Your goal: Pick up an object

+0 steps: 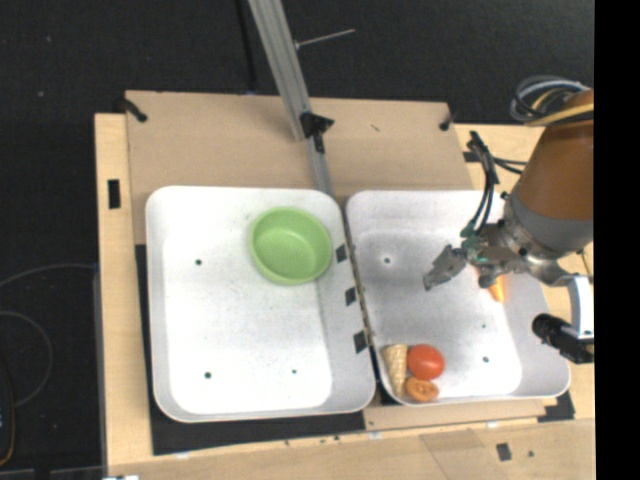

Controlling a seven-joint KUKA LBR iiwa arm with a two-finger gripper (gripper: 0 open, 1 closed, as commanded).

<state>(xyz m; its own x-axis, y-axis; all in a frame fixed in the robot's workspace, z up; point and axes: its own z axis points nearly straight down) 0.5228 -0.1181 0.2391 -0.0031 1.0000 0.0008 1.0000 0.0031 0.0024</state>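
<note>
Bench, right bin (400, 218) | pincer (447, 266) above floor, seemingly spread, holding nothing | tomato (426, 361) near front corner

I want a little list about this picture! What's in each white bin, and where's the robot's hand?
left bin: a green bowl, upright, near the back right corner
right bin: three small things bunched in the front left corner
red thing: round, like a tomato
orange thing: small, just in front of the red one
tan thing: pale, left of the red one, looks ridged
gripper: over the middle of the right bin, nothing seen between its fingers
arm: comes in from the right
</note>
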